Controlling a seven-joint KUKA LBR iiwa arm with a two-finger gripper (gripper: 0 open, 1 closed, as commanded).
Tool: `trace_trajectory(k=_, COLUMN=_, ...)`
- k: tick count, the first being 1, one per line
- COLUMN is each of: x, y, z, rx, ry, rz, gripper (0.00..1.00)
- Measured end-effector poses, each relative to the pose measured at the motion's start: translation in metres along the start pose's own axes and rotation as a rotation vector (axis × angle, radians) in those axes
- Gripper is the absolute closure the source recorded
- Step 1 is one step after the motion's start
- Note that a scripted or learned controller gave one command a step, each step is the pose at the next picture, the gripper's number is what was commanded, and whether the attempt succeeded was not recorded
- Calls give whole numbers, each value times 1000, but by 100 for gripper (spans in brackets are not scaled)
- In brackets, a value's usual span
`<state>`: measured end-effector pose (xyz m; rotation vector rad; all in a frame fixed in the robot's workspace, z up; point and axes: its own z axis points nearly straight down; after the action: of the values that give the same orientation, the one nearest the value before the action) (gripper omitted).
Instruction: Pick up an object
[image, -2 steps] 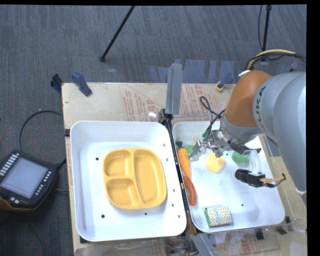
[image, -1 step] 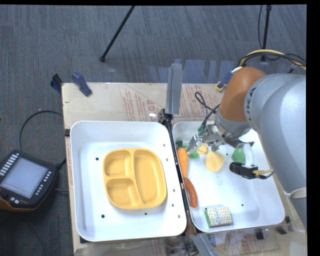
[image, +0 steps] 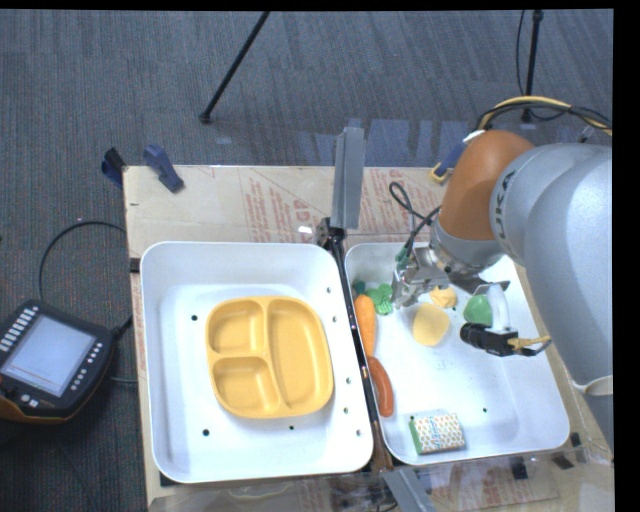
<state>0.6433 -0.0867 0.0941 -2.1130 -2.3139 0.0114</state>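
tool (image: 405, 290) hanging over right bin's (image: 520, 425) far-left corner, grip state unclear | smooth tapered carrot (image: 366, 322) lying beside | glossy yellow three-part tray (image: 268, 356) sitting in left bin (image: 170, 300)

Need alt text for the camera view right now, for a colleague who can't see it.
The grey arm's end effector is lowered into the right white bin, among an orange carrot, a pale yellow piece, a red sausage and a small patterned box. The left white bin holds a yellow divided plate.

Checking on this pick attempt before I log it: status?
Gripper low in right bin, over green toy at carrot's top. Nothing seen held. Yellow piece, sausage, patterned sponge nearby; yellow tray in left bin.
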Motion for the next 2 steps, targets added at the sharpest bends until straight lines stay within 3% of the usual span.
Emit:
trace_trajectory(k=1, x=0, y=0, z=0, rx=1, ry=-1, rz=-1, gripper=0)
trace_trajectory(k=2, x=-32, y=-2, z=-22, rx=-9, ry=-2, rz=-26, gripper=0)
